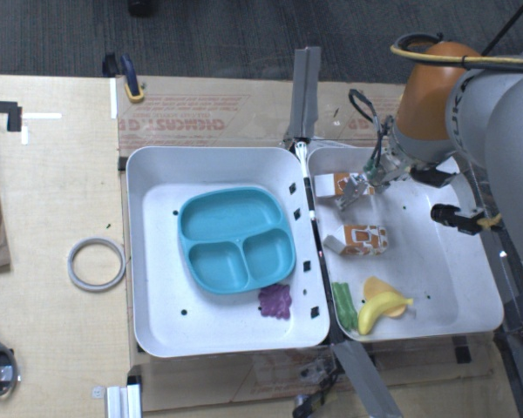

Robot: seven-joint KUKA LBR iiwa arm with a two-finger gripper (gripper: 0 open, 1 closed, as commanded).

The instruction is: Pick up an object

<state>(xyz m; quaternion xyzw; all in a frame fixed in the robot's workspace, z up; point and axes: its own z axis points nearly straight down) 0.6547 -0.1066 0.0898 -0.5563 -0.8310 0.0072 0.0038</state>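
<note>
Camera view: the jaws (pixel 356 188) hang low in the right bin (pixel 471 316), touching or just above the far orange carton (pixel 335 185); their spread I cannot tell. An off-centre close could nudge the carton away.

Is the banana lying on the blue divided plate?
No, the banana lies in the right bin, while the blue plate sits in the left bin.

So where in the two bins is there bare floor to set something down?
Left bin: bare strips left of the tray and along the front beside the grapes. Right bin: open floor right of the carton and banana. Crowded near the end effector.
</note>
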